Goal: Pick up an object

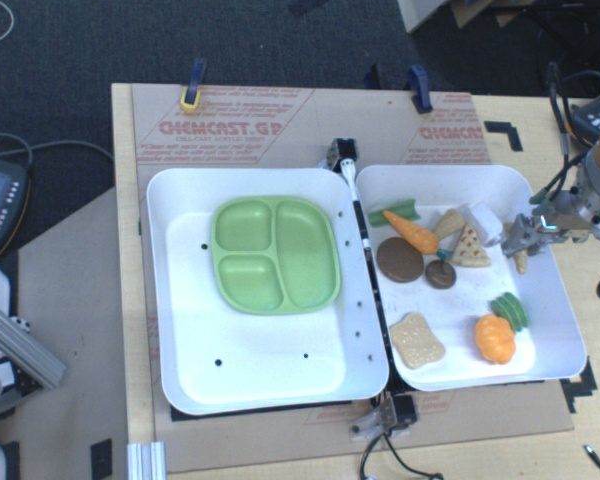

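The gripper [525,240] sits low at the right bin's [555,313] three o'clock edge, near the food toys, maybe to grab one; I cannot tell its grip.

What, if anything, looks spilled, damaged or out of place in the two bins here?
Nothing stands out. The green divided plate lies flat in the left bin. The toy foods, including the carrot, cracker and orange piece, lie loosely inside the right bin, none over the rim.
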Available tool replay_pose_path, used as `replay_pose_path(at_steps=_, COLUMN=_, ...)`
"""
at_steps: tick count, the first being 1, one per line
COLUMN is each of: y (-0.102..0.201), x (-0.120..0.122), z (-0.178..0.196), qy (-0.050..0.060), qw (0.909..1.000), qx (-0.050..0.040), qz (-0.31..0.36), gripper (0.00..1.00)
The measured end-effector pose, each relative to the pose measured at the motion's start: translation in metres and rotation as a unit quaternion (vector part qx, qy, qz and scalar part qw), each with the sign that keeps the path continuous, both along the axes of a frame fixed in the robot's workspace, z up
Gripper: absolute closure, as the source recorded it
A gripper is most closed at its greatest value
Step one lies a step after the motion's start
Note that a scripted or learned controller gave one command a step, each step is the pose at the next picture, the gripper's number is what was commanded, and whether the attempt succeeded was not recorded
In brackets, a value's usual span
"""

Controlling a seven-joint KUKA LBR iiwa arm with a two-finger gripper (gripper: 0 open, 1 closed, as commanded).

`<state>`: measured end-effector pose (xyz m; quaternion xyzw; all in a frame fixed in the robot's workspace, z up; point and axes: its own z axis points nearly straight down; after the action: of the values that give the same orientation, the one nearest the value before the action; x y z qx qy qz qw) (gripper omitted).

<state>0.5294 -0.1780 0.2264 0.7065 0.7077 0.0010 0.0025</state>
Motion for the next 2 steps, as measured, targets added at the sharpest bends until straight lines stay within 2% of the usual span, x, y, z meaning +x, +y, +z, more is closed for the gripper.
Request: replay_pose_path(at_steps=2, y=0.097, x=0.046, z=0.012, qy=0.000, qw=1.0000, qx=0.0011, qz=0.002, gripper=1.00)
